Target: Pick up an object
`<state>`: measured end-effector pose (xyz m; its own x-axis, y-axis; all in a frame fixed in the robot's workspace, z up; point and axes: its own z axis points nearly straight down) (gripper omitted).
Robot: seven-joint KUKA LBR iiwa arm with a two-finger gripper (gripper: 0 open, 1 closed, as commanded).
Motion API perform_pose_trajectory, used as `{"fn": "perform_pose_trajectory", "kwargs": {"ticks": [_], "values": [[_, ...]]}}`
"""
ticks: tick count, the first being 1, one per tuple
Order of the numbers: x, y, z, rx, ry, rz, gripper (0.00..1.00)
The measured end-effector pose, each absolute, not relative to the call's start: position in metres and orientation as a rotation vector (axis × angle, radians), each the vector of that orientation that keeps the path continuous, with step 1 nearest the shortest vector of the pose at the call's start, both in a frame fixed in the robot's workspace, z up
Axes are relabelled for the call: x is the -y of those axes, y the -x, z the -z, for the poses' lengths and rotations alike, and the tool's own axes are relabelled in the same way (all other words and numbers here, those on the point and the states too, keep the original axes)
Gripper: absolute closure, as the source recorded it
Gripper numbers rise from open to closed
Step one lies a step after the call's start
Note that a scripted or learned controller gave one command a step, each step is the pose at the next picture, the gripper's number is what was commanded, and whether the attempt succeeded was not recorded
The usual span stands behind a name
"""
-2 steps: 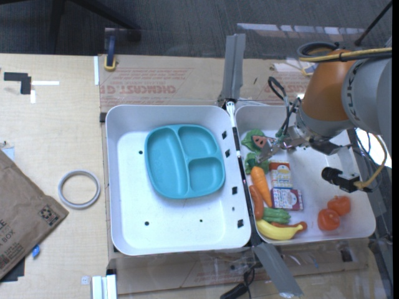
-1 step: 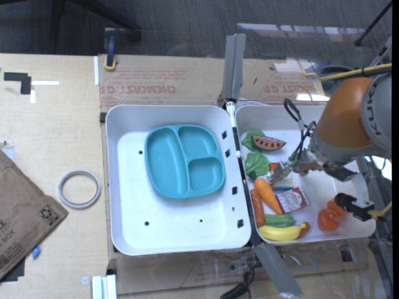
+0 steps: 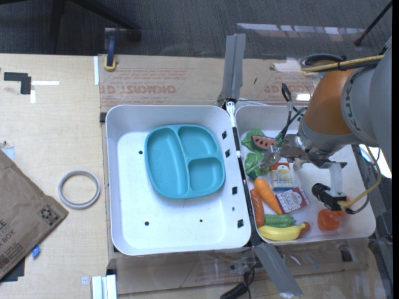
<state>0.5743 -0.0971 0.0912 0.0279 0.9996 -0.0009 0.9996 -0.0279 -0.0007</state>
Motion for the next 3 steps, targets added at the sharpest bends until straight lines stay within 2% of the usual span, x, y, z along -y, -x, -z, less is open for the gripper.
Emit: {"fn": "perform_pose_trajectory", "kwargs": {"ticks": [1,2,3], "values": [[0.098,-0.574,-0.1,-2.187,-2.256,0.004,1.0],[0.072,-0.545,-0.191,-1.723,-2.627,0.005,1.0],[0.084,-0.589,-0.19,-1.599,-2.705,0.007,1.0]]}}
